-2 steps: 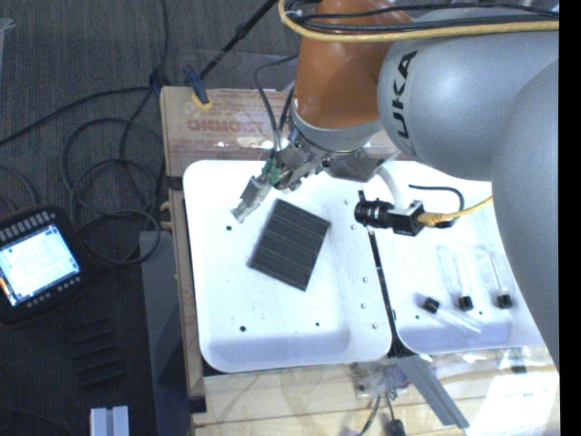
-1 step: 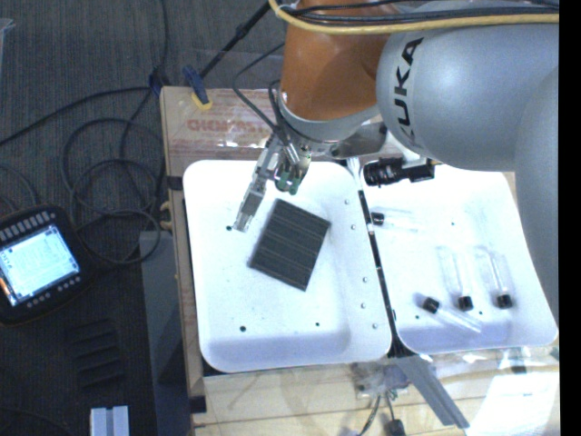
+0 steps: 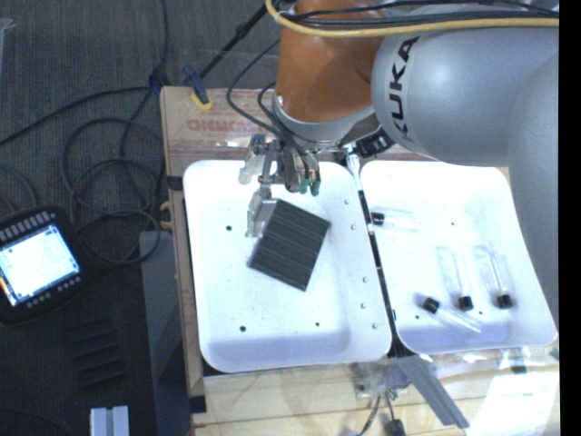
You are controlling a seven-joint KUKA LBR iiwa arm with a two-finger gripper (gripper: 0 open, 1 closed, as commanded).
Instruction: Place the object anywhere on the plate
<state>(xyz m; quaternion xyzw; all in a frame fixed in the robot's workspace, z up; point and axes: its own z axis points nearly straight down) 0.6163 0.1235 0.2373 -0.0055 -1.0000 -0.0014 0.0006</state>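
A dark ribbed rectangular plate point(image 3: 290, 243) lies tilted in the middle of the left white bin point(image 3: 218, 325). My gripper point(image 3: 265, 209) hangs over the far part of that bin, just beyond the plate's upper left corner. The orange band and grey wrist sit right above it and hide much of it. A pale piece shows at the gripper's lower end beside the plate's edge; I cannot make out whether it is a held object. Several clear tubes with black caps point(image 3: 463, 284) lie in the right bin point(image 3: 508, 198).
Another small clear tube point(image 3: 392, 217) lies near the right bin's far left side. A ridge point(image 3: 374, 262) divides the two bins. Cables and a lit handheld pendant point(image 3: 34, 263) lie on the floor to the left of the bench.
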